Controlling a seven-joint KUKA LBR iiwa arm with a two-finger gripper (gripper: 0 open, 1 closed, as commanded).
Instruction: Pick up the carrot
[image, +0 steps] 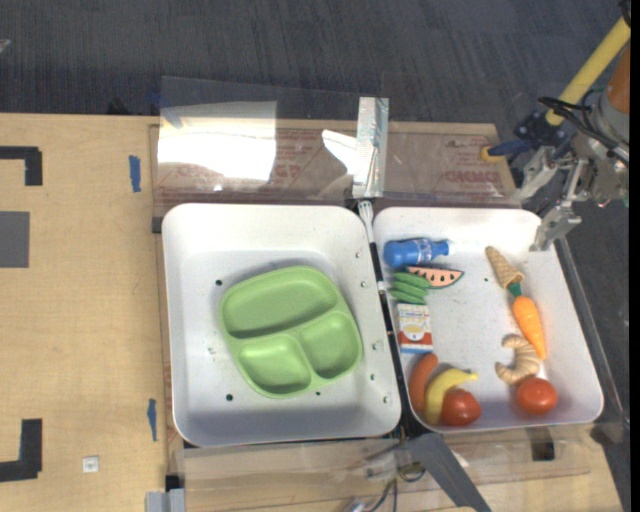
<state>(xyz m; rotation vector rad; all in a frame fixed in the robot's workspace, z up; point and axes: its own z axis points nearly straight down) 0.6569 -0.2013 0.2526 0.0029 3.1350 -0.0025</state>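
A wooden bench (80, 300) holds two white bins. The orange carrot (529, 322) lies near the right edge of the right bin (580, 400). The gripper (552, 225) hangs over that bin's far right corner.

glossy white plastic bins (190, 400), a matt green plastic tray (290, 330), on a bare wooden bench (80, 300).

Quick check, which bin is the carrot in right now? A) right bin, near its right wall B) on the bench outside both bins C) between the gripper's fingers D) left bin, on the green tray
A: the carrot lies in the right bin close to its right wall, between the ice cream cone and a tomato, with the gripper up at the bin's far right corner, apart from it.
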